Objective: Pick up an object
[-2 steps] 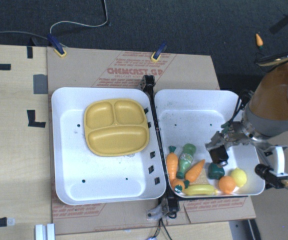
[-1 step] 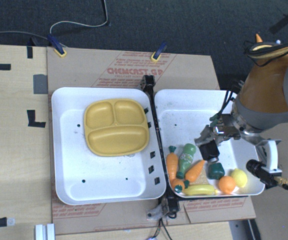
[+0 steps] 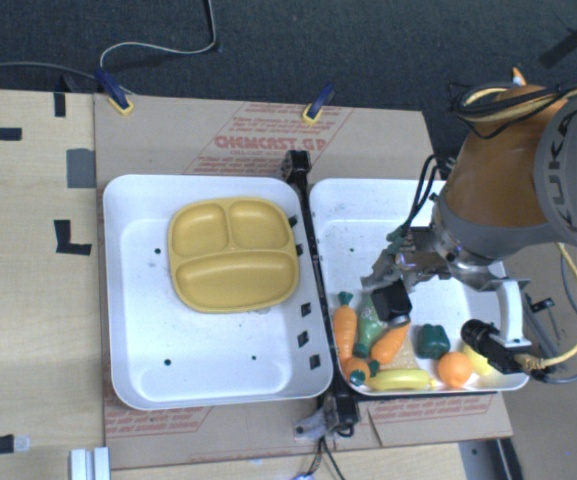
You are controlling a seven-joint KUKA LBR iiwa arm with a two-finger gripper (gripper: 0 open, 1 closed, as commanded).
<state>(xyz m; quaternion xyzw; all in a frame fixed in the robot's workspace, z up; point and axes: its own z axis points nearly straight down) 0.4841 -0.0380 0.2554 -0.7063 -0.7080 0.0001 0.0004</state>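
Glossy plastic veg (image 3: 388, 346) under gripper (image 3: 388, 296)

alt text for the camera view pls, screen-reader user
The arm's hand hangs low in the right bin, just above toy food heaped at its near edge: carrots, a banana, an orange. The left bin holds a yellow divided plate.

dark carpet (image 3: 268, 28) lies beyond the gripper, a cardboard sheet (image 3: 268, 133) spreads beneath it over the pale wooden bench (image 3: 28, 268).
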